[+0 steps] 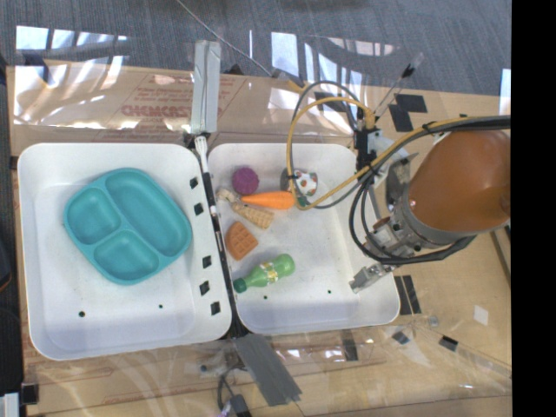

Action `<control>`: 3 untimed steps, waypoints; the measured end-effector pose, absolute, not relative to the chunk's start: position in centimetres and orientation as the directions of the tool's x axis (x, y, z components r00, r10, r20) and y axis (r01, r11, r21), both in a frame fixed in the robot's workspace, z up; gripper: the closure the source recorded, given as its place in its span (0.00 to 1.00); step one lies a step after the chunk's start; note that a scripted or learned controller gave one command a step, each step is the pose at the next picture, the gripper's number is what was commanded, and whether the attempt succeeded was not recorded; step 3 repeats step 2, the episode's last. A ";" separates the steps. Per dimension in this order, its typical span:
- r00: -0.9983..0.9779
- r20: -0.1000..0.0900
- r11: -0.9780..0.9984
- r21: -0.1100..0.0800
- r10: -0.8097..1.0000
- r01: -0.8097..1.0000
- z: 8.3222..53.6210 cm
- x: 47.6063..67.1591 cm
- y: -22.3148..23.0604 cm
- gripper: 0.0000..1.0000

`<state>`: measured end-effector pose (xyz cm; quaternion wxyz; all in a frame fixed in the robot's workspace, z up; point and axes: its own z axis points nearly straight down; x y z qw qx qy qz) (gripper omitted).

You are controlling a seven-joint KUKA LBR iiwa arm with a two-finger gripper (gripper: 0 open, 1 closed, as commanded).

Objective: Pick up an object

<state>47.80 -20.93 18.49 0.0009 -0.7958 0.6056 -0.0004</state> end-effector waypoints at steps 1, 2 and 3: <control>0.425 -0.001 -0.425 0.003 -0.905 -0.905 17.9 47.7 -20.0 1.00; 0.278 0.001 -0.278 -0.002 -0.960 -0.960 24.3 47.8 -19.9 1.00; 0.278 0.001 -0.278 -0.002 -0.960 -0.960 24.3 47.8 -19.9 1.00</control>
